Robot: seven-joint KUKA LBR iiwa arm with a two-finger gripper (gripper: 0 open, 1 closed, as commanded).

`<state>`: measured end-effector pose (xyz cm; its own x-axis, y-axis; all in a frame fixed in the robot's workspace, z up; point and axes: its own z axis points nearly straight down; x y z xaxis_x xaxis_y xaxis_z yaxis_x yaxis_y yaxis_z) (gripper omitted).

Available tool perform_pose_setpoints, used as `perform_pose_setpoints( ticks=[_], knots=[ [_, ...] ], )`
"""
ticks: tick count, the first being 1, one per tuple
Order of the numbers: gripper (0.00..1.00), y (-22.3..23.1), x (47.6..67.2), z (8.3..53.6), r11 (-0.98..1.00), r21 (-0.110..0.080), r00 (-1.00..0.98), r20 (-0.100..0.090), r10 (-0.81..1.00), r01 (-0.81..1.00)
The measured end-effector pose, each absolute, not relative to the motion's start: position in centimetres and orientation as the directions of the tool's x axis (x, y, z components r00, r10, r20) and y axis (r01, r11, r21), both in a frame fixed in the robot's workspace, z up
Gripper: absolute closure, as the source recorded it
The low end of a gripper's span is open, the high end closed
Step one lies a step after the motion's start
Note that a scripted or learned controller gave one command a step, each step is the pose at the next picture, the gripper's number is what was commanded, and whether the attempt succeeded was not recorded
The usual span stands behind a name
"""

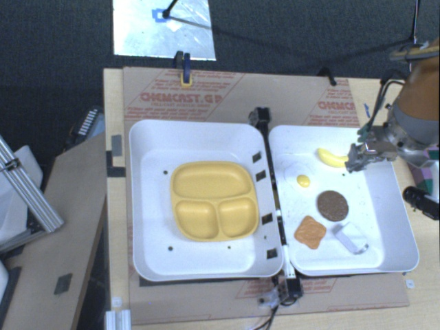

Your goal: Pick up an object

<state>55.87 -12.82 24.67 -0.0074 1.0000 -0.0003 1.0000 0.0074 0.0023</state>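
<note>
In the right bin (pixel 395 243) lie a yellow banana (pixel 331 158), a small yellow round piece (pixel 303 181), a dark brown round patty (pixel 333 205), an orange-brown square cracker (pixel 310 232) and a pale grey block (pixel 350 240). My gripper (pixel 358 159) hangs at the bin's upper right, just right of the banana's tip and close to it. Nothing shows between its fingers.
The left bin (pixel 148 184) holds a yellow three-compartment tray (pixel 210 199). A black divider (pixel 265 177) with clips runs between the bins. Both bins rest on a cardboard sheet (pixel 206 95). A metal plate (pixel 163 19) lies at the back; an aluminium rail (pixel 27 191) is at the left.
</note>
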Motion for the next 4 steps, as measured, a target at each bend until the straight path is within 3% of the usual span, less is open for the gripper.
perform_pose_setpoints(
  ticks=[4],
  knots=[
    [1.0, 8.4, 60.8, 25.9, 0.007, 0.003, -0.007, 0.001, 1.0, 1.0]
  ],
)
